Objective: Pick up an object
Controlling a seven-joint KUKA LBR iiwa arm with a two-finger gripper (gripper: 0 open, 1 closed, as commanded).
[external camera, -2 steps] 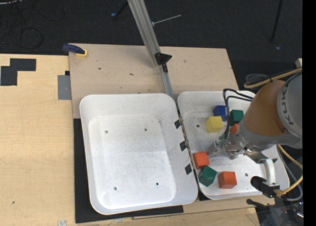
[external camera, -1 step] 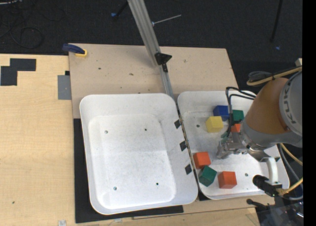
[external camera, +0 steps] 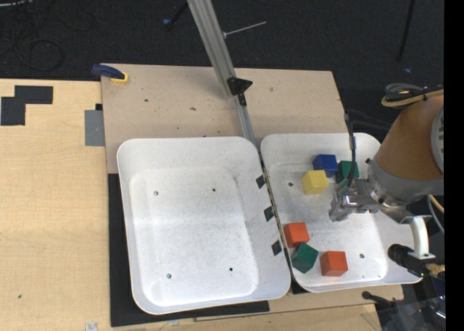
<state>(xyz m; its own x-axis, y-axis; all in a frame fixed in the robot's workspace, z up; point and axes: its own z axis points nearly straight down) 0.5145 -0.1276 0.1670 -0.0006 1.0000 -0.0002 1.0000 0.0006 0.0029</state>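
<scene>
The left bin [external camera: 192, 221] lay on the counter [external camera: 51, 177] with nothing for the task in it, so the step in hand belonged wholly to the right bin [external camera: 366, 250]; along that bin's left side sat an orange cube [external camera: 296, 233] with a dark green block [external camera: 305, 257] touching or nearly touching it just below, and a red-orange cube [external camera: 333, 263] stood a little apart to their right; further up lay a yellow cube [external camera: 315, 181], close against a blue cube [external camera: 325, 163], with a teal block [external camera: 349, 171] just beside that; the tool [external camera: 346, 205] hung low over the bin floor just right of the yellow cube and below the teal one; whether it was open or closed could not be told, and nothing showed in its grip. Judged from this, the yellow cube was the nearest candidate, but the blue neighbour crowded it; a good pick would centre squarely over one piece and descend straight; the lone red-orange cube looked the cleaner target.
</scene>
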